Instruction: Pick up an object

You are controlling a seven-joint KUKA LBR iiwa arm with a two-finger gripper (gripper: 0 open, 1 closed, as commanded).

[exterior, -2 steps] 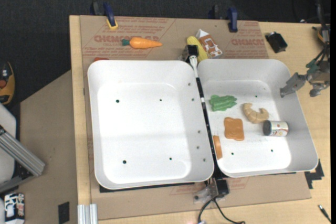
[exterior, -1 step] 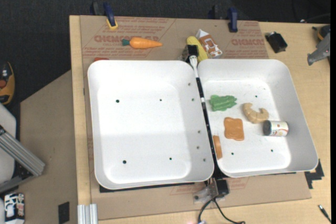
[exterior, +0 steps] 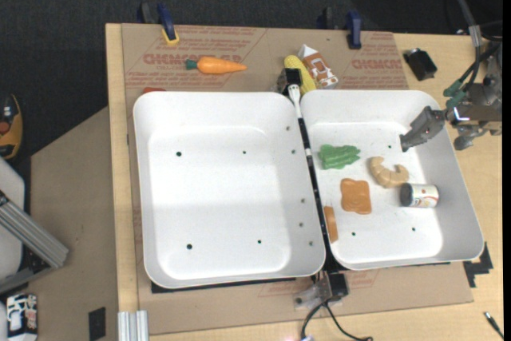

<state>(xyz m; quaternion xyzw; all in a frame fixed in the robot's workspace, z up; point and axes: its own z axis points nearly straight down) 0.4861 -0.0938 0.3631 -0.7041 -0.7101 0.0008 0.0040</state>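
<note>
The gripper (exterior: 415,133) hangs at the right bin's (exterior: 447,251) three o'clock rim, holding nothing; how wide it stands I cannot tell. This reads as the approach step. Candidates lie toward seven o'clock of it: a tan curved piece (exterior: 388,172), a small can (exterior: 420,195) (on its side), an orange slab (exterior: 355,196), a green toy (exterior: 339,156). Next it must centre over one and descend.

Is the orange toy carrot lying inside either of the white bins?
No, the orange toy carrot lies on the brown board behind the left white bin, outside both bins.
</note>
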